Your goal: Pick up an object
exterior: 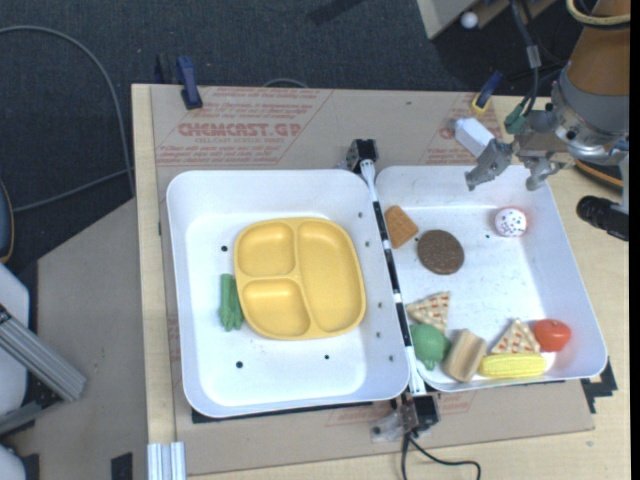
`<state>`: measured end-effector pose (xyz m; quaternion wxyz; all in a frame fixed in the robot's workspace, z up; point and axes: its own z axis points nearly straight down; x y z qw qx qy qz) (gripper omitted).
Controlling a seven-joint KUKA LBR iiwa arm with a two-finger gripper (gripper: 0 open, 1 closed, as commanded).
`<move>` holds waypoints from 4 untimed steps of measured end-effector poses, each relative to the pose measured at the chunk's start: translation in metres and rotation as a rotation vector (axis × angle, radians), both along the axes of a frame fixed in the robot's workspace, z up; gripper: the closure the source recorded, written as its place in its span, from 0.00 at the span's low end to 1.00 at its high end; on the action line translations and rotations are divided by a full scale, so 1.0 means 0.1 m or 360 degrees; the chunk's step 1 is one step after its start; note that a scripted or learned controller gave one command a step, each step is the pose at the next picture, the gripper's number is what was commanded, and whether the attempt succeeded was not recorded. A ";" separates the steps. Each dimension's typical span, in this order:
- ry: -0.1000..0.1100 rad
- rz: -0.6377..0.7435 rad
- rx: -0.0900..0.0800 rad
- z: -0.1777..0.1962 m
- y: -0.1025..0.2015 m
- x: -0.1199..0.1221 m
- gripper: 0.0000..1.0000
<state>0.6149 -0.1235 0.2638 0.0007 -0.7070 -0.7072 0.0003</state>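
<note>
My gripper hangs open over the far edge of the right bin, its two grey fingers spread with nothing between them. Just below it and to the right lies a white speckled ball. Further in the right bin lie a brown round cookie, an orange cracker, a pizza slice, a green vegetable, a tan bread piece, a yellow corn cob, a second pizza slice and a red tomato.
The left bin holds a yellow divided plate and a green pea pod beside it. A black clamp sits at the far end of the seam between the bins.
</note>
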 end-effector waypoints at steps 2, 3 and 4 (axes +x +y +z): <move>0.0003 -0.0002 0.0001 -1.80 0.31 -0.30 0.00; -0.0001 -0.0003 0.0001 -1.69 0.31 -0.30 1.00; -0.0004 0.0002 0.0002 -0.68 1.38 -0.19 1.00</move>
